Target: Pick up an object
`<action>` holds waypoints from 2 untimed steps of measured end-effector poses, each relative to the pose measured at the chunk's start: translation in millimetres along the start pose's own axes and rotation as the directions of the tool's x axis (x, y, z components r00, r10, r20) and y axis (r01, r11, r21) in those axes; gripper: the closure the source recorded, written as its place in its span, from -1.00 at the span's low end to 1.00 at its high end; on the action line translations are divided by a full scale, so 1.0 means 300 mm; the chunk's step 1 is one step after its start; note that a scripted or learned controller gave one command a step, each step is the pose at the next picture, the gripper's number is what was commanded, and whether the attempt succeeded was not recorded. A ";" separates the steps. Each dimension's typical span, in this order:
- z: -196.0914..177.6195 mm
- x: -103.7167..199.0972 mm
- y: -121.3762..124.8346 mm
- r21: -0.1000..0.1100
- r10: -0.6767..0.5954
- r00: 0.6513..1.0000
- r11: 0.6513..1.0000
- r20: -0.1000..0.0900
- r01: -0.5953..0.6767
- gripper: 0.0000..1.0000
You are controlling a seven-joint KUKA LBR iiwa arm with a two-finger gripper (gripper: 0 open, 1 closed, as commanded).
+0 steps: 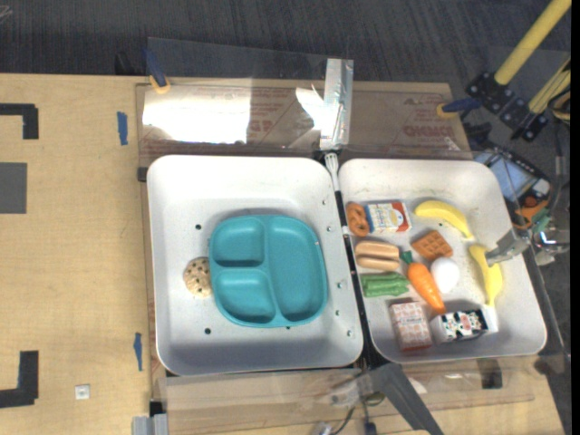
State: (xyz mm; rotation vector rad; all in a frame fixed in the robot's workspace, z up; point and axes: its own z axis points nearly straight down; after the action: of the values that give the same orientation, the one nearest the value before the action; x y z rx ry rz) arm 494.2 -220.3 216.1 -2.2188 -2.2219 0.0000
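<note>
Currently the gripper (504, 250) sits at the right bin's (517, 333) right edge, touching a banana (490, 275); opening state cannot be told. Toy foods cluster here, presumably as pick candidates.

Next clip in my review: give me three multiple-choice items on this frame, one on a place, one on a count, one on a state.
1. Where does the cookie lie?
A. left bin, beside the teal tray
B. right bin
C. on the bench

2. How many bananas?
A. one
B. two
C. four

3. How does the teal tray look?
A. stacked with toys
B. flipped over
C. nothing in its compartments

Answers: 1 A, it touches the tray's left edge in the left bin. 2 B, one banana up top, another at the right. 3 C, all compartments show bare teal.
</note>
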 end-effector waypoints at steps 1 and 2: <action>0.371 0.069 0.026 -0.014 -0.543 0.839 0.839 0.019 0.543 -1.00; 0.431 0.145 -0.041 -0.006 -0.289 0.957 0.957 0.003 0.289 -1.00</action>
State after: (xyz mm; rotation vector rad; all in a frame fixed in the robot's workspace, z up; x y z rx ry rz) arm 481.8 -176.8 86.9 -1.8734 -2.5274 -0.0061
